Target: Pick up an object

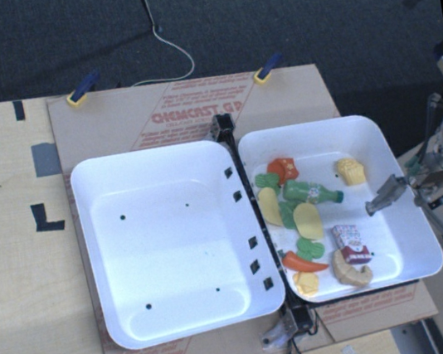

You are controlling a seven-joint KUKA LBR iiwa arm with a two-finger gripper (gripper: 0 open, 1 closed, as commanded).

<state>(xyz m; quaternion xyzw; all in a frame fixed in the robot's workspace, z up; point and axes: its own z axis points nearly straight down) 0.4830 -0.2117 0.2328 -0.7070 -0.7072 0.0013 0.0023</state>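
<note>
The right-hand shallow white plastic bin (365,129) serves as the reference for all positions. Its contents are small toy foods, clustered toward its left wall: a green plastic bottle (312,193) near the centre, a red-and-orange toy piece (282,168) above it, a pale yellow oval piece (307,220) just below it, an orange toy carrot (304,263) lower still, a red-and-white printed carton (351,245) toward the lower right, a tan curved piece (352,274) beneath that, and a small yellow block (350,170) alone in the upper right of the bin floor.

Handling, as a judgement: these look like hollow moulded plastic — light, rigid, smooth-skinned and liable to slip or roll under pinch. The yellow block is the most favourable target; it stands apart from its neighbours and offers flat opposed faces. The bottle would be best taken across its body, not the neck.

The grey two-finger gripper (381,197) sits at the bin's right side, above the floor between the yellow block and the carton. It touches nothing visible and nothing lies in its grasp — whether it is parted or closed cannot be told at this resolution.
</note>
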